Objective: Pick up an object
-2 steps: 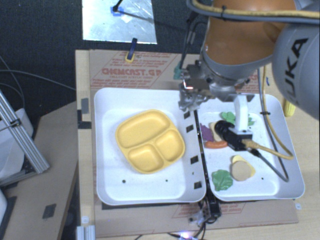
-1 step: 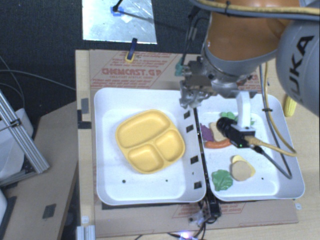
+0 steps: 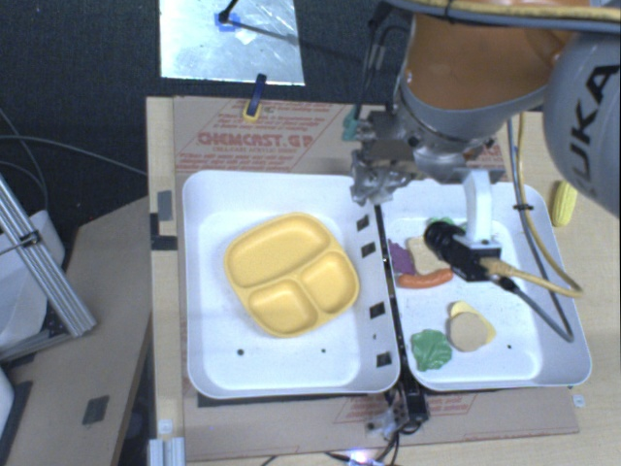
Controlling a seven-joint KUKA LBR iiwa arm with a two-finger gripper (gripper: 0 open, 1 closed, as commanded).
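Observation:
The right bin point(image 3: 543, 357) holds several small toy foods. A purple piece point(image 3: 398, 256) and a beige piece point(image 3: 421, 251) lie near its left wall, with an orange-red sausage shape point(image 3: 425, 280) just below them. A tan round piece point(image 3: 470, 332) with a yellow slice point(image 3: 461, 310) behind it and a green leafy piece point(image 3: 432, 349) lie nearer the front. My gripper point(image 3: 370, 186) hangs over the far left corner of this bin, above and behind the purple piece. The arm's bulk hides the bin's back part.
A yellow divided plate point(image 3: 291, 272) lies in the left bin point(image 3: 209, 357). A black fitting point(image 3: 458, 249) and a yellowish cable point(image 3: 539, 282) from the arm hang over the right bin. A yellow object point(image 3: 564, 203) sits beyond the right bin's edge.

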